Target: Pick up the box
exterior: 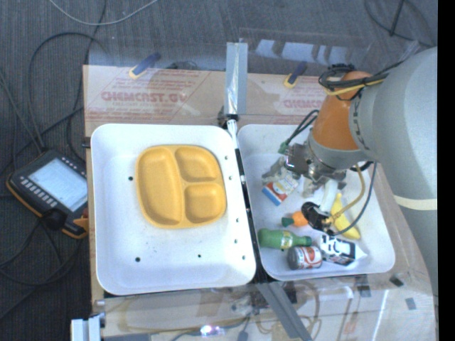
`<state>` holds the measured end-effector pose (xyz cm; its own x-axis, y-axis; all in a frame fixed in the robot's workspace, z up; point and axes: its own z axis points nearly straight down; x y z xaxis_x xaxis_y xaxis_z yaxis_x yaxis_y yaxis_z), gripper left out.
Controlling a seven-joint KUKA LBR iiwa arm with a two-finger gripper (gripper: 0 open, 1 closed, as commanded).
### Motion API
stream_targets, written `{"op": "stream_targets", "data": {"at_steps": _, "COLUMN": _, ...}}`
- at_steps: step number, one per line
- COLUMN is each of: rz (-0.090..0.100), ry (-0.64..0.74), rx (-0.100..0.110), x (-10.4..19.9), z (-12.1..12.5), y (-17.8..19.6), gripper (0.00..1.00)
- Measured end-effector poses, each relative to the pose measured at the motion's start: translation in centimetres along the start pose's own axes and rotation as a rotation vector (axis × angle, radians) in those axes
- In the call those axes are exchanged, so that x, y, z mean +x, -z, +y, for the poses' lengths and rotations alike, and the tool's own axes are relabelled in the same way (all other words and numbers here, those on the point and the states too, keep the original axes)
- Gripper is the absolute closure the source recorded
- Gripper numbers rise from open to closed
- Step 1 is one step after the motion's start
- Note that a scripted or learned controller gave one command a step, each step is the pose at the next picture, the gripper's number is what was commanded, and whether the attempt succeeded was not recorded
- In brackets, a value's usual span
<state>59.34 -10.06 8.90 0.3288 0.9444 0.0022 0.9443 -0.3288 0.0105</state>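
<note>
Gripper [293, 178] low in right bin [384, 251], just above small box [274, 192]; contact unclear; opening cannot be told; can [311, 257] nearby.

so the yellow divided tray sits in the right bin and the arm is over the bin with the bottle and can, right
Not quite: the camera view shows the yellow divided tray in the left bin. The arm is indeed over the right bin with the green bottle and can.

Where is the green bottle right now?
The green bottle lies on its side near the front of the right bin, just left of the can.
</note>
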Motion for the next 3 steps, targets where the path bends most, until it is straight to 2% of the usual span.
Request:
{"op": "stream_targets", "data": {"at_steps": 1, "rz": 0.0, "ry": 0.0, "rx": 0.0, "x": 0.0, "z": 0.0, "y": 0.0, "gripper": 0.0}}
{"op": "stream_targets", "data": {"at_steps": 2, "rz": -0.001, "ry": 0.0, "rx": 0.003, "x": 0.0, "z": 0.0, "y": 0.7, "gripper": 1.0}}
{"op": "stream_targets", "data": {"at_steps": 3, "rz": -0.007, "ry": -0.084, "rx": 0.014, "x": 7.3, "z": 2.4, "y": 9.2, "gripper": 1.0}}
